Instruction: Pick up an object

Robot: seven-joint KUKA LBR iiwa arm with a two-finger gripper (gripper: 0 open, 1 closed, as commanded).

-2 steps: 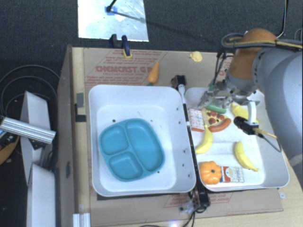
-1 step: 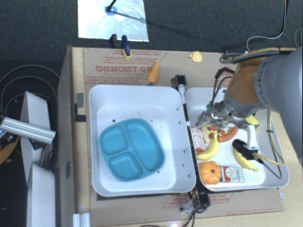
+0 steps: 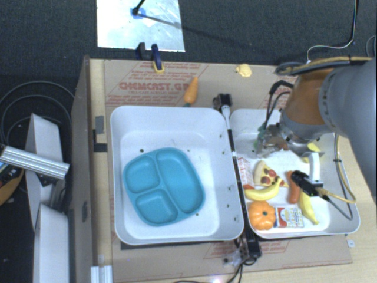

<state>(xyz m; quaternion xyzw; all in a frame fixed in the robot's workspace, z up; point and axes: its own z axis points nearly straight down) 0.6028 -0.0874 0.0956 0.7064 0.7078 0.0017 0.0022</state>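
So far nothing looks lifted. Left of the right bin [image 3: 353, 220], a blue tray [image 3: 163, 185] lies alone. Inside that bin, pizza slice [image 3: 266, 173], banana [image 3: 265, 190] and pumpkin [image 3: 262, 215] rest. Above them hangs the gripper [image 3: 269, 143]; its opening I cannot tell.

So the right bin [image 3: 339, 223] is my anchor here. Left of it, touching along the shared edge, sits the left bin [image 3: 126, 128], with a divided tray [image 3: 163, 185] lying inside. In the right bin, the pumpkin [image 3: 262, 214] sits in the near-left corner, a banana [image 3: 263, 190] just behind it, and a pizza slice [image 3: 268, 173] behind that. A carrot [image 3: 191, 91] lies on the bench beyond the left bin.
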